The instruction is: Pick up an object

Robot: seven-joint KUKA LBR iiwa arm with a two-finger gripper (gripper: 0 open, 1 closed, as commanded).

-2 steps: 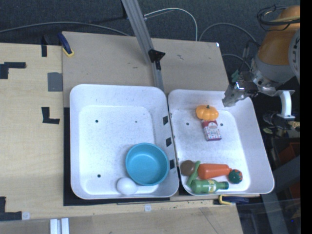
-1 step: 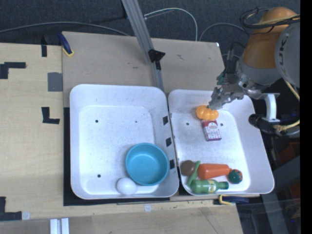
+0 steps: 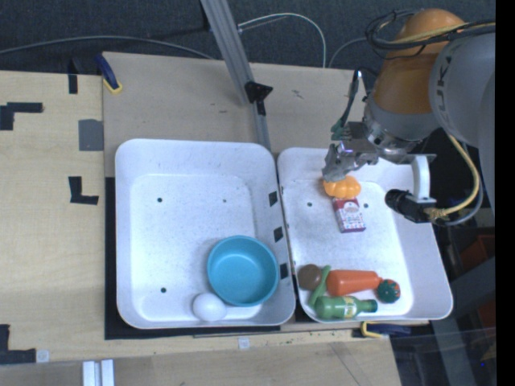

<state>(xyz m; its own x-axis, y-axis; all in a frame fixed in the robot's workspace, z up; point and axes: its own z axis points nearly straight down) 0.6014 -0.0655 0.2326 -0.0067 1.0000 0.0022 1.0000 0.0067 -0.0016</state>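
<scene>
Bench with 2 shallow white plastic bins side by side, seen from above at a slant. Left bin (image 3: pixel 145 167): 1 round light-blue plastic bowl (image 3: pixel 242 269) near the front right corner, standing upright with its mouth upward; 1 small white ball (image 3: pixel 208 305) just beside the bowl at its front left, touching or nearly touching it. Right bin (image 3: pixel 418 252): 1 small orange pumpkin-shaped toy (image 3: pixel 344 187) toward the back; 1 small red and white rectangular packet (image 3: pixel 350 215) lying flat just in front of the orange toy; along the front wall, a cluster of 1 brown rounded toy (image 3: pixel 308 276), 1 orange carrot-shaped toy with a green end (image 3: pixel 354 280), 1 green bottle-shaped toy lying on its side (image 3: pixel 344 305), and 1 small dark green and red round toy (image 3: pixel 389 290), all close together. Grey arm with orange band reaches in from the right; its two-finger gripper (image 3: pixel 343 170) points down at the back of the right bin, directly over the orange toy and touching or almost touching its top. Whether the gripper is spread or closed cannot be told from here, nor whether it grips the toy. 1 slanted grey metal pole (image 3: pixel 229 39) crosses the bench behind the bins.
</scene>
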